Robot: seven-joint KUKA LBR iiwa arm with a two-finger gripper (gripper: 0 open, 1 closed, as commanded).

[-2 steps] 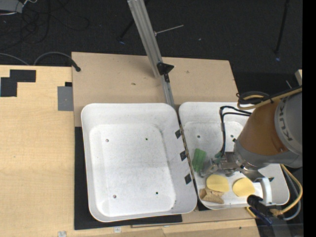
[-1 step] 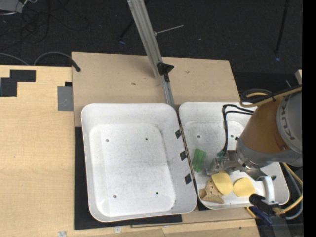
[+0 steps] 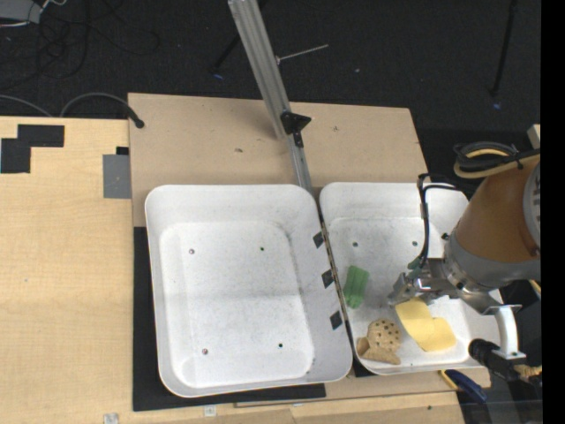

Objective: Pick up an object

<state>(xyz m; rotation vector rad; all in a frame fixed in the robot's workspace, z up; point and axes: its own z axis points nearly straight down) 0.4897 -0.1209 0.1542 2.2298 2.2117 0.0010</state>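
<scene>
In the right bin (image 3: 380,210) lie a green block (image 3: 356,286), a tan speckled cookie-like piece (image 3: 382,340) and a yellow flat piece (image 3: 426,327). My gripper (image 3: 413,288) hangs low over this bin, just above the yellow piece and to the right of the green block. The orange band and grey wrist (image 3: 499,232) rise behind it to the right. The camera view hides how the gripper meets the yellow piece.
The left bin (image 3: 231,285) sits beside the right one, split from it by a rim with black clips (image 3: 327,276). A metal rail (image 3: 267,82) slants across the brown board behind the bins. Cables (image 3: 484,157) lie at the right.
</scene>
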